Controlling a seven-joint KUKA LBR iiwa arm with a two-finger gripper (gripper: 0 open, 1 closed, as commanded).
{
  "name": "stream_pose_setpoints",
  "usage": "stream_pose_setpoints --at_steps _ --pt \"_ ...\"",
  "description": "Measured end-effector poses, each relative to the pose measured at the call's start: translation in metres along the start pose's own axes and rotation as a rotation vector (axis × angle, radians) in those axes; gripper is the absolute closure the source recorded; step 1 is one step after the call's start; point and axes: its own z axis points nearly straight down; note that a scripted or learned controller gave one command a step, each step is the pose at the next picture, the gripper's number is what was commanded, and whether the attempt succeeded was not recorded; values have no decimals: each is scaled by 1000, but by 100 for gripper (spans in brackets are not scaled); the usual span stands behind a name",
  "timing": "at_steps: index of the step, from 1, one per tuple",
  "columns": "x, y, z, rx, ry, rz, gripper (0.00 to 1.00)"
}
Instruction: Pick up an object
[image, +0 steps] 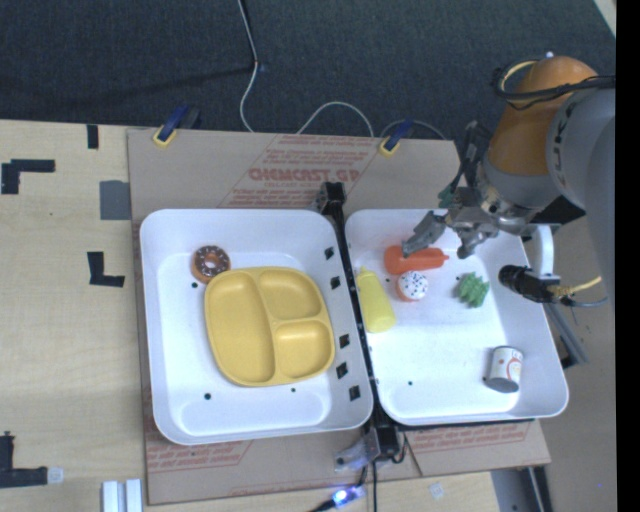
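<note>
The arm (560, 120) reaches in from the far right, wrist angled down-left; the gripper (445, 240) hangs spread open just above the orange carrot (415, 260) in the right bin (450, 385).

Two white bins (165, 300) sit on brown cardboard (290, 175).

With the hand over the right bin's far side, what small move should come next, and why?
Probably a short descent straight onto the orange piece. The hand hangs over the right bin with one finger just above that piece's end and nothing between its fingers. The white ball sits close beside it, so the drop should be kept narrow.
</note>
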Motion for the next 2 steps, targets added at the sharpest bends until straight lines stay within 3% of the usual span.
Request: stream_pose_setpoints --at_steps 1,2 --pt "0 3 -7 -13 -2 -3 0" --pt "2 3 37 -8 -2 -2 0"
